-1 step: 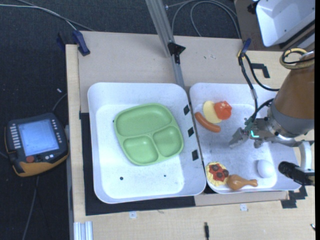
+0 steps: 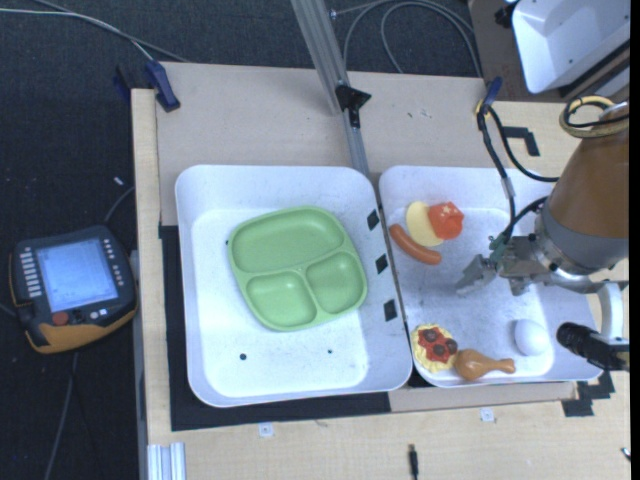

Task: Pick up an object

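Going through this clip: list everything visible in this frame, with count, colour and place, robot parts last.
White bins: 2, white, side by side on the bench; left bin, right bin.
Divided plate: 1, green, in the left bin.
Sausage: 1, orange-red, right bin, upper left.
Yellow and red toy food: 1 cluster, right bin, above the sausage.
Pizza slice: 1, yellow with red spots, right bin, lower left.
Drumstick: 1, brown, beside the pizza slice.
Egg: 1, white, right bin, lower right.
Teach pendant: 1, orange and grey, floor at left.
Arm: 1, grey with orange band.
Gripper: 1, over the right bin, holding nothing visible.
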{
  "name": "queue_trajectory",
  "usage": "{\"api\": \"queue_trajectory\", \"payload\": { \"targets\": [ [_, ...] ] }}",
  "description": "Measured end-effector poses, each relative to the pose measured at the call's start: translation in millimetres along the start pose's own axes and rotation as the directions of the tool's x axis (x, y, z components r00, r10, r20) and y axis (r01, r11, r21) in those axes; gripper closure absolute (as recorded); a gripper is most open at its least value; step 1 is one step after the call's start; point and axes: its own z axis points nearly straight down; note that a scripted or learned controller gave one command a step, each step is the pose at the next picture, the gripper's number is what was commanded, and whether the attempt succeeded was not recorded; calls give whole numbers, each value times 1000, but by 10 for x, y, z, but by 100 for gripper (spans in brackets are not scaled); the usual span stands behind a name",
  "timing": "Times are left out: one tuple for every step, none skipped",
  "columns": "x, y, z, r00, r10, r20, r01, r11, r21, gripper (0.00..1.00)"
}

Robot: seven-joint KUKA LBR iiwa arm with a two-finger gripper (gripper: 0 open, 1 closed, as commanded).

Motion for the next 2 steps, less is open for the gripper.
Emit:
{"api": "queue_trajectory", "payload": {
  "targets": [
    [54,-10,625,1000,1,-2,-1,1000,6,0],
    [60,3,1002,1000,0,0,0,1000,-3,0]
  ]
}}
